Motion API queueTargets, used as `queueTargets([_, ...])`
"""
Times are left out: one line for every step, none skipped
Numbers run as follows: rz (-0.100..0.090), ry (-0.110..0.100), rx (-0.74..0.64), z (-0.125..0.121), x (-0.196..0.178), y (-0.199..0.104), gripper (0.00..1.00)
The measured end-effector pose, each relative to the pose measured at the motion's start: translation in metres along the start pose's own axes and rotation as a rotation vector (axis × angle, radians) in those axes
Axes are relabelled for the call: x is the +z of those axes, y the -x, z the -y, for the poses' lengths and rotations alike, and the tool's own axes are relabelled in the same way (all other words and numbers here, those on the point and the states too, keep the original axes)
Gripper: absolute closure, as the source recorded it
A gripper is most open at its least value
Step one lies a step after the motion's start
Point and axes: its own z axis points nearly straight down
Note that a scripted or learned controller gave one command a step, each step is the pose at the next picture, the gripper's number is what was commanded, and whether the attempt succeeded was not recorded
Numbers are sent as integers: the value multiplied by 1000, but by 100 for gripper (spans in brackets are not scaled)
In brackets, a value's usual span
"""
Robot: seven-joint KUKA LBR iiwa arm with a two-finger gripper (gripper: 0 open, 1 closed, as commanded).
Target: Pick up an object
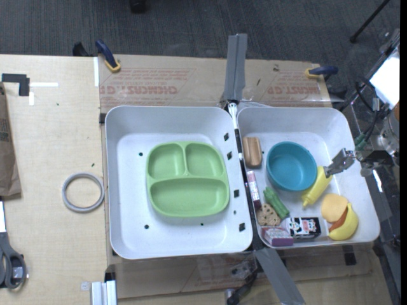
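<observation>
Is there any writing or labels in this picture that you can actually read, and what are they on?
Cardboard sheet behind the bins: red print, upside down and mirrored, too faint to quote with confidence; it repeats on the right.
Small black-and-white carton in the right bin: printed, too small to read.
Pink-labelled packet beside it: too blurred to read.
Brown paper bag at the left edge: dark print, unreadable.
</observation>
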Motion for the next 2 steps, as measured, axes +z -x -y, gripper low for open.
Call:
queueTargets([-1, 0, 169, -2, 153, -23, 0])
queueTargets([-1, 0, 430, 18, 126, -43, 0])
